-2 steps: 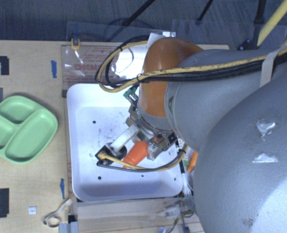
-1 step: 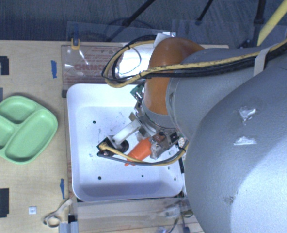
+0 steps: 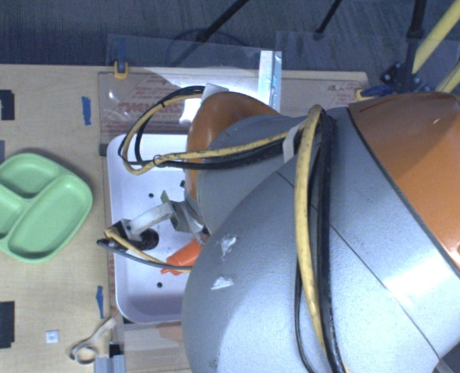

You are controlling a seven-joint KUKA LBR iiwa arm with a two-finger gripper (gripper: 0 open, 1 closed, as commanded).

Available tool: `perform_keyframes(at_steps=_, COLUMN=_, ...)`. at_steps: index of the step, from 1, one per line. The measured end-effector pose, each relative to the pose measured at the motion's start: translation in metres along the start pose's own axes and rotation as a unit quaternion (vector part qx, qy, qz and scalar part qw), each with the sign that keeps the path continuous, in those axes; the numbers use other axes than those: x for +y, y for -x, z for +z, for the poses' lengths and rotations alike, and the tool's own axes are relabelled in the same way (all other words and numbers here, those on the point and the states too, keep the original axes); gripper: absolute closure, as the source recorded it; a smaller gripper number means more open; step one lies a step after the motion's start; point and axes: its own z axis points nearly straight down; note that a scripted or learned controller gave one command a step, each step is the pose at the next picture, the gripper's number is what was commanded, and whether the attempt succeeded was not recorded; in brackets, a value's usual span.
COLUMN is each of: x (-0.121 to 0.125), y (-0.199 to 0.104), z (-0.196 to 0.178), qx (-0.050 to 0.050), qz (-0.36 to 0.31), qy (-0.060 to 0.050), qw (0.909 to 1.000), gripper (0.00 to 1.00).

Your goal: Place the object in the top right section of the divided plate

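Pincer just beside orange object

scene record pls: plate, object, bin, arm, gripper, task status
plate: green divided plate, on the wooden bench, left of the bin
object: orange object, lying in the bin, partly hidden under the arm
bin: white bin, centre of the view
arm: grey arm, reaching over the bin from the right
gripper: gripper, down in the bin just above the orange object; grasp cannot be judged
task status: object not yet on the plate
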Motion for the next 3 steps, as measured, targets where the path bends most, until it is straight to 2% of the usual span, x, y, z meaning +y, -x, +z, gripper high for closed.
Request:
perform_keyframes(at_steps=1, x=-0.006, y=0.014, z=-0.127, qx=0.001, qz=-0.070, qy=0.001, qw=0.9975, gripper=1.00)
perform_keyframes(at_steps=2, x=0.067, y=0.037, z=-0.184, qx=0.001, qz=0.055, qy=0.001, qw=0.9985, gripper=1.00)
perform_keyframes(at_steps=3, x=0.113, y=-0.028, z=-0.260, qx=-0.001, qz=-0.069, qy=0.001, qw=0.9976, gripper=1.00)
